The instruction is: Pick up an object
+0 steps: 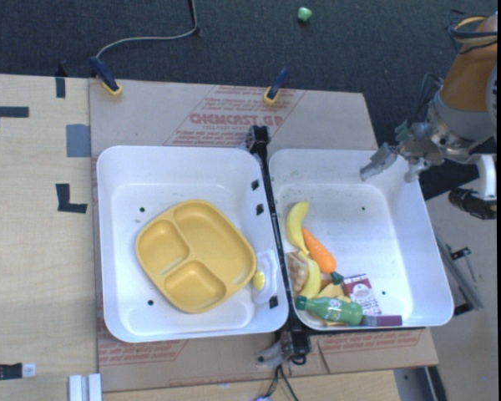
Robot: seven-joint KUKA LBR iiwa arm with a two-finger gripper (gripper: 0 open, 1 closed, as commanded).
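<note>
Orange carrot (318,254) lying across yellow banana (297,225).

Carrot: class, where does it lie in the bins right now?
The carrot lies in the right bin, near its left wall, just right of the banana and above the green bottle.

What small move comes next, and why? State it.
Probably swing the claw from the right white bin's far right corner toward the toy food piled at its near left corner, such as the orange carrot; the claw hangs well away from it.
</note>
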